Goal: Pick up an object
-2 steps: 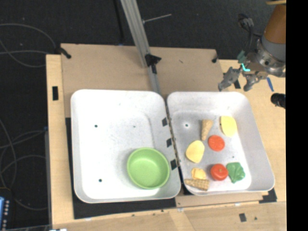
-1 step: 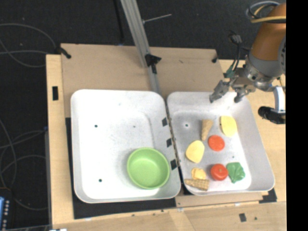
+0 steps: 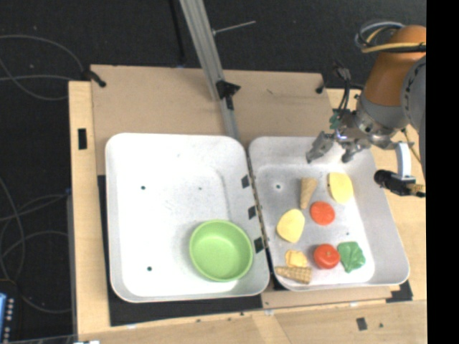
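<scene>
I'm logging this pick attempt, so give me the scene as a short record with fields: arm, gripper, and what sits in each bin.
arm: reaches in from the right, above the right bin's far edge
gripper: open, over the far end of the right bin, holding nothing
left bin: green bowl at its near right corner
right bin: cone, two yellow pieces, two red tomatoes, green pepper, waffle piece
task state: nothing picked yet

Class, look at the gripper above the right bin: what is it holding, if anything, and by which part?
Nothing is held. The gripper hangs open over the far end of the right bin, with no object between its fingers; the nearest item, a yellow piece, lies apart from it.
</scene>
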Available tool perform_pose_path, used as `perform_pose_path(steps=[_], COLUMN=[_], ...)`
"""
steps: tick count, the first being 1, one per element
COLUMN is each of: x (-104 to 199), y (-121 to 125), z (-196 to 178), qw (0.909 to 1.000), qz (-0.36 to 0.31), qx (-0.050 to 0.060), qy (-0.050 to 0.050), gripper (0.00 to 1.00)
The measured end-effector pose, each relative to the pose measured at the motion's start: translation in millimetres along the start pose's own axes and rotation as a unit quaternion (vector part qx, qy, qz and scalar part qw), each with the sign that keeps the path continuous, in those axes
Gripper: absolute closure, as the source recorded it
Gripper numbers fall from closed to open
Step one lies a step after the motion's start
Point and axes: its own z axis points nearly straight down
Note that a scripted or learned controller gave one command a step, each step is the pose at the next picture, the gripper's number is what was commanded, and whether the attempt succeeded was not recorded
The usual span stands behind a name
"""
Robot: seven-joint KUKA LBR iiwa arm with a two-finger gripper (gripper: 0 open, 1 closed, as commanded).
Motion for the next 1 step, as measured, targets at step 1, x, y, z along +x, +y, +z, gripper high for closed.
perform_pose_path(steps=[1], x=[-1.7], y=[3.7], z=[62.2], qw=[1.0], qz=[-0.001], qx=[0.0], qy=[0.0], gripper=[0.0])
